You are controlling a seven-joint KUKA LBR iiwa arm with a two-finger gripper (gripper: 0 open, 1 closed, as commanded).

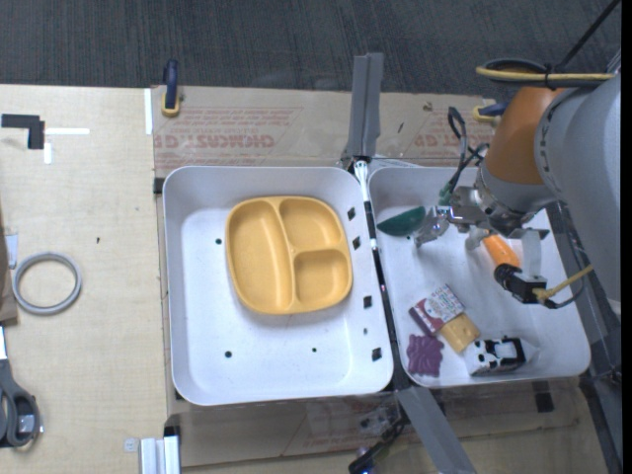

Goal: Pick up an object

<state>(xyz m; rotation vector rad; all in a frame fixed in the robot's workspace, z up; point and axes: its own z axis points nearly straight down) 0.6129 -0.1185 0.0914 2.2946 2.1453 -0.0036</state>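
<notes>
White plastic makes up both shallow bins. The left bin (pixel 197 363) holds a yellow three-compartment plastic plate (pixel 289 254), lying flat near its middle. The right bin (pixel 563 358) holds the small things to choose from: a dark green curved piece (pixel 400 222) near its upper left corner, a red-and-white printed packet (pixel 437 308) just beside a tan block (pixel 459 335), a purple crumpled piece (pixel 425 355) at the near left, a small black-and-white object (pixel 497 355) near the front wall, and an orange cylinder (pixel 502 249) partly under the arm.

The grey arm with its orange band (pixel 518 136) reaches in from the right, its wrist bent down over the upper part of the right bin. The gripper (pixel 433 227) sits low, just beside the green piece, perhaps touching it; whether its tips are apart or together cannot be told at this size.

As a judgement, the pick is not done: nothing is seen lifted, every object lies on the bin floor, and grasp and lift remain.
</notes>
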